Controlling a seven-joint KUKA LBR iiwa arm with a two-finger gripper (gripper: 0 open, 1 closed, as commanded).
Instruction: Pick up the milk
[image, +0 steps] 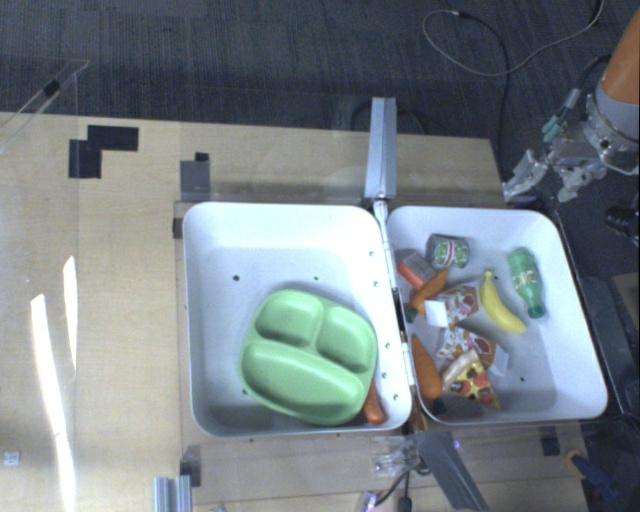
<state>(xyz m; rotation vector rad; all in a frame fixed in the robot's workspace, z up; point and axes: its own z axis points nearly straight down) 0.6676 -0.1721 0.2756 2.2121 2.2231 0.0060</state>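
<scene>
A small white carton (436, 311), likely the milk, lies in the right bin (560, 235) near its left wall, wedged between an orange carrot (430, 285) and a pizza slice (462, 302). My gripper (545, 183) hangs outside that bin, above its far right corner and well away from the carton. Its fingers are spread, with nothing between them.
The right bin also holds a green can (448, 250), a green bottle (525, 282), a banana (498, 304), a second carrot (425, 368) and another pizza slice (472, 365). The left bin (215, 260) holds a green divided plate (308, 355) and a carrot (372, 405).
</scene>
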